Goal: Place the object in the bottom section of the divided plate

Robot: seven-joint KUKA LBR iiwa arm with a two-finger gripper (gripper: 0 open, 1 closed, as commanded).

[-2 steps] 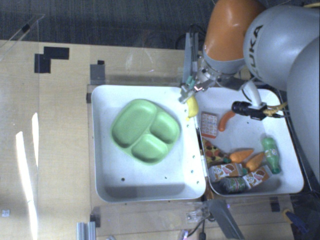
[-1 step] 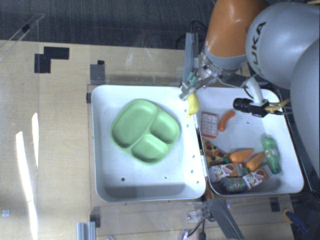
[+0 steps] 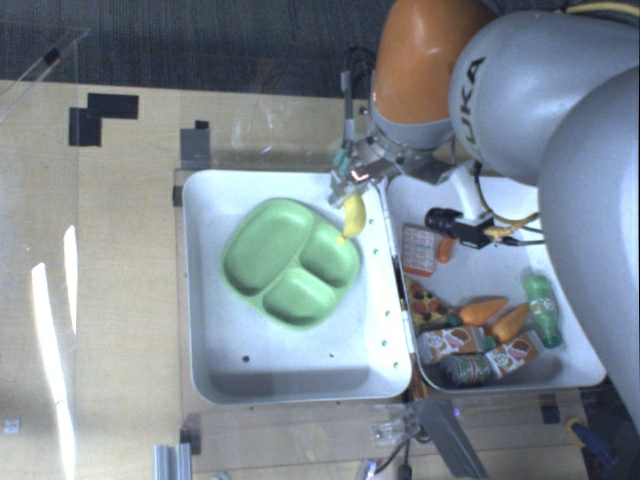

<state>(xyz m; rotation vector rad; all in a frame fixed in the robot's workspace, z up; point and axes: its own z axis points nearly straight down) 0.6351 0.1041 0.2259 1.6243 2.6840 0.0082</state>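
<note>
Two white bins (image 3: 200, 348), one green divided plate (image 3: 290, 258), one banana (image 3: 353, 215), two carrots (image 3: 484, 311).

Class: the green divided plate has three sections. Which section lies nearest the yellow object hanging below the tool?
The upper-right section of the divided plate: the yellow object hangs at its top edge, whereas the large left section and the bottom section lie farther off.

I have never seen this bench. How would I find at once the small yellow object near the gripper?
Start at the left white bin, which holds a green divided plate. At the plate's upper right edge, close to the wall between the bins, the gripper hangs, and the yellow object sits just under it. It is banana-like and the one yellow thing in that bin; the other small items lie in the right bin.
</note>
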